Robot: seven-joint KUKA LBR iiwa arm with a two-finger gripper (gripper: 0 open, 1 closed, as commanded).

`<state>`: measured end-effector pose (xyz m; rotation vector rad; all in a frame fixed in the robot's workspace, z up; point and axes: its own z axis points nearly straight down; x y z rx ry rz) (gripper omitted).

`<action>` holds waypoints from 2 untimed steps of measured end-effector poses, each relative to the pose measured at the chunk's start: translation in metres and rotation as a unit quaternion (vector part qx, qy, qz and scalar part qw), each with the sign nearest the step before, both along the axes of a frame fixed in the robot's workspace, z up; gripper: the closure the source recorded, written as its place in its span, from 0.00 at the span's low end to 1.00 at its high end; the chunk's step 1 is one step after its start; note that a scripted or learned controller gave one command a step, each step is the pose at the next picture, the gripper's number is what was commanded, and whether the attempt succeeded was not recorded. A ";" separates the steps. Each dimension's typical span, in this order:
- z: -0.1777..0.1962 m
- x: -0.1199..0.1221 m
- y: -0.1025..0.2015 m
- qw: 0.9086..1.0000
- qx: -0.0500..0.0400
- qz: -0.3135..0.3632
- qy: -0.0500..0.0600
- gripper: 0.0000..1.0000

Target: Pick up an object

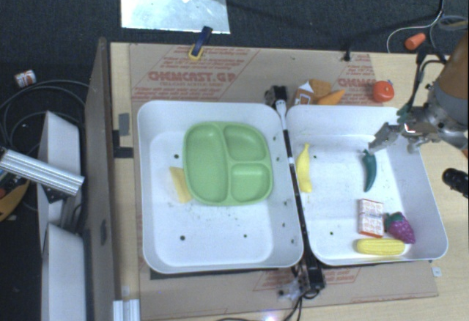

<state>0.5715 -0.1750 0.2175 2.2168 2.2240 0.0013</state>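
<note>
Camera view, looking down at a slant. Big brown bench (220,67) under everything, reaching far to the left of the pincer (396,142) and past it on all sides.

Two white bins side by side on the bench: right bin (429,198) right under the pincer, left bin (157,239) well off to the pincer's left.

Grey arm (448,108) coming in from the right, ending at the pincer above the far right corner of the right bin.

Cannot tell if the pincer is spread or pressed together. Nothing seen in its grip.

Big green plate (226,163) with three parts, far to the left of the pincer, in the middle of the left bin. Small yellow piece (179,184) touching the plate's left edge, even farther from the pincer.

Banana (303,168) to the left of the pincer, by the left wall of the right bin.

Green pepper (368,169) lying in the right bin, just beside the pincer, a little lower and to its left, not touching it. Closest thing to the pincer.

Corn cob (379,246) well below the pincer, at the near edge of the right bin.

Red and white box (371,215) below the pincer, between the green pepper and the corn cob.

Purple grapes (400,226) straight below the pincer, just beside the box.

Orange ball (382,91) above the pincer, out on the bench behind the right bin.
</note>
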 end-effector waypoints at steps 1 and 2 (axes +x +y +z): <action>-0.094 0.025 -0.032 1.000 0.000 -0.002 0.003 0.00; -0.135 0.015 -0.030 1.000 0.000 -0.001 0.002 0.00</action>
